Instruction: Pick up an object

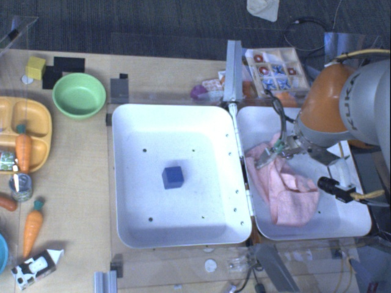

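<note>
Table (79, 182) of pale wood, carrying two shallow white bins side by side so that things can be taken from one and dropped in the other. Left bin (140, 133) wide and nearly bare, with a small blue cube (173, 177) near its middle, flat on the floor and well apart from every wall. Right bin (348, 218) half under the grey arm (360, 102) reaching in from the right, orange band above the wrist. Pink cloth (287, 194) crumpled across that bin's left and middle, bunched up toward the gripper (270, 155), which sits low at the cloth's upper edge, apparently touching it. Fingers pointing left and down into the folds; how far open, and whether any cloth is pinched between them, cannot be told. Probably a grasp attempt on the cloth, judging by the low pose. Outside the bins, left: a green bowl (79, 94), a yellow divided tray (30, 124), toy carrots (32, 224), parked clear of the work area
</note>
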`<state>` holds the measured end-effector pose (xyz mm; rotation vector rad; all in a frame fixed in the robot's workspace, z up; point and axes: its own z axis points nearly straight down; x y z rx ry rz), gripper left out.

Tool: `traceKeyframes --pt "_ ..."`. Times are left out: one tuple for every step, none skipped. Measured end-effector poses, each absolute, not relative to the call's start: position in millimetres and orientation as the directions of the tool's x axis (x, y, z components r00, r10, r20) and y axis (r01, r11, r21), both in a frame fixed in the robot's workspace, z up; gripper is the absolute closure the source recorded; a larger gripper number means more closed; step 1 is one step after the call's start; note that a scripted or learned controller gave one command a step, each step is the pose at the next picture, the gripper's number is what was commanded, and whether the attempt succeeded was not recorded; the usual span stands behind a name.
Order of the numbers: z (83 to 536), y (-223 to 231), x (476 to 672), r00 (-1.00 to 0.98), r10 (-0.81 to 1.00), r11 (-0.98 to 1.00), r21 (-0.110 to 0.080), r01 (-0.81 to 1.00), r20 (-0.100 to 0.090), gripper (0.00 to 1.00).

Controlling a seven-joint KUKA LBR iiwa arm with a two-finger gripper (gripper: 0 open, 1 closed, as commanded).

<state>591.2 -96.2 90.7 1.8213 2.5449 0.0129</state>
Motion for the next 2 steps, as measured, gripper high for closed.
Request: traceKeyframes --pt "104 -95 595.1 -0.323 0.946 0.323 0.025 0.946 -0.009 1.00" --pt "230 -67 628.5 -0.434 0.901 0.434 0.011 0.901 -0.006 1.00"
